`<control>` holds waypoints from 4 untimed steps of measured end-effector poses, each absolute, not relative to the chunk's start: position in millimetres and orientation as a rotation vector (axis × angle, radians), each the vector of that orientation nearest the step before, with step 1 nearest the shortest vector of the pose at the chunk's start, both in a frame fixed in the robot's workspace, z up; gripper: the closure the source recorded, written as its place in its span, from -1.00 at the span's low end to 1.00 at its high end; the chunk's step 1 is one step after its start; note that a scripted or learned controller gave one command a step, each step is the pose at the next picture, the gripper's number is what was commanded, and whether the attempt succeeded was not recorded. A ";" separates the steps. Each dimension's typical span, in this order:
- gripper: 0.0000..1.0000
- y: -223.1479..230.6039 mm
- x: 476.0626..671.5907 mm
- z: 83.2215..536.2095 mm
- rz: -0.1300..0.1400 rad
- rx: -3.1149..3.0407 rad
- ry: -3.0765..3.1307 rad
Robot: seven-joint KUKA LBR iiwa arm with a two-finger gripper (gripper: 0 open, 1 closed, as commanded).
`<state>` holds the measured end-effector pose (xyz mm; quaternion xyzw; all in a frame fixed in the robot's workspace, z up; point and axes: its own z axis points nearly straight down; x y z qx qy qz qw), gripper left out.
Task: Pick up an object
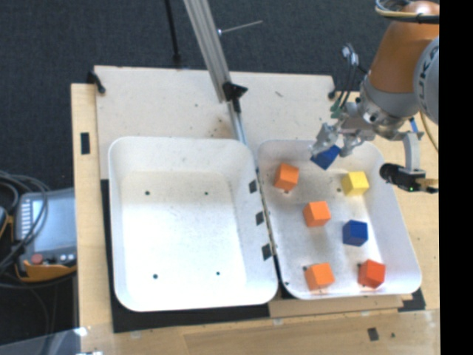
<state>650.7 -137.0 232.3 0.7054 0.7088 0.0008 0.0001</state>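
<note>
A small blue cube (325, 157) is held between the fingers of the grey two-finger gripper (334, 145), lifted above the far end of the right shallow white plastic bin (403, 220). The jaws are closed narrowly on that cube. Below, inside the same bin, a yellow cube (355, 183), three orange cubes (287, 176) (317, 213) (320, 275), a second, darker blue cube (355, 232) and a red-orange cube (372, 273) are scattered, all apart from one another. The left shallow white bin (118, 198) is seen alongside, touching the right one along its edge.
</note>
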 end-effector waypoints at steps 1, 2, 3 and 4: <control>1.00 -83.3 645.0 224.6 0.000 2.219 2.224; 1.00 -31.9 632.5 218.2 -0.001 2.220 2.225; 1.00 22.7 620.7 232.1 0.001 2.218 2.228; 1.00 70.2 619.5 226.1 -0.003 2.219 2.229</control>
